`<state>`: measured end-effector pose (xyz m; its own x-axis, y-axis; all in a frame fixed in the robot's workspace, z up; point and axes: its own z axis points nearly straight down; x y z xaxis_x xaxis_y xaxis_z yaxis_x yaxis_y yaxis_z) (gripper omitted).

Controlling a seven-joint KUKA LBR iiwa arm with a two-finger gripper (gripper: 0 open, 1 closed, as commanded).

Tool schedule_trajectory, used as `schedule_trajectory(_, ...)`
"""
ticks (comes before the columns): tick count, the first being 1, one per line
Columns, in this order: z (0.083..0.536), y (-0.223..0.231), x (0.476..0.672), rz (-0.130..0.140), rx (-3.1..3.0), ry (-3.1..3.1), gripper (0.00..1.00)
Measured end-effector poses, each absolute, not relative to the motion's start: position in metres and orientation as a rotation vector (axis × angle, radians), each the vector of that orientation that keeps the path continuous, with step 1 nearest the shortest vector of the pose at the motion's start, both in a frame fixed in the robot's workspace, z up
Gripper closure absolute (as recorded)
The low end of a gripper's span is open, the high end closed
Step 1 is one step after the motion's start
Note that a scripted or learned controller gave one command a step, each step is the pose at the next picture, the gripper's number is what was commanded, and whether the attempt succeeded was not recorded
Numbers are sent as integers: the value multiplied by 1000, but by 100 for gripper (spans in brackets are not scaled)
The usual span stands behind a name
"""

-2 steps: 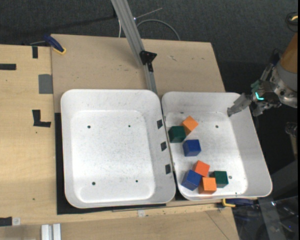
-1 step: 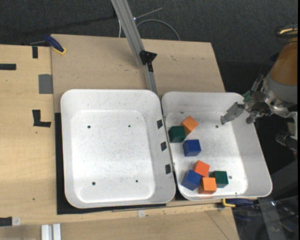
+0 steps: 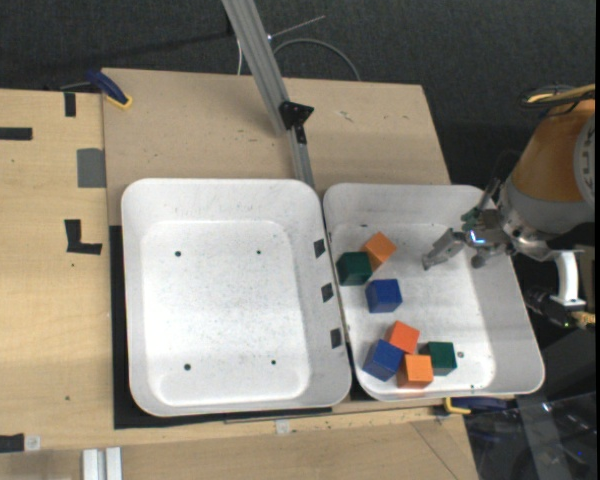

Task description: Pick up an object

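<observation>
A: What sits by the right bin's [image 3: 500, 298] near edge?
B: Orange cube [image 3: 417, 370], blue cube [image 3: 384, 359], green cube [image 3: 441, 356], clustered.
A: And the gripper [image 3: 458, 249]?
B: Fingers spread apart, gripping nothing, over its right edge

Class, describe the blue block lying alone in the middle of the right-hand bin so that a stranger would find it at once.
Start at the right bin, the one the gripper reaches into. Near its middle lies the blue block, just below a touching green block and orange block. Unlike the other blue block in the bottom cluster, it touches nothing.
</observation>
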<state>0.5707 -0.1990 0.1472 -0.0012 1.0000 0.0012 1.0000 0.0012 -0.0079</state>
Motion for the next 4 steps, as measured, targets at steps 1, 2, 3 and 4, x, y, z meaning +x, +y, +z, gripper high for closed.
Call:
schedule_trajectory(1,93,-198,569,7,-2216,-2219,0)
schedule_trajectory(2,106,-197,571,1,-2217,-2222,100)
schedule_trajectory(3,152,-189,569,-3,-2221,-2225,100)
schedule_trajectory(4,196,-191,574,-3,-2222,-2226,100)
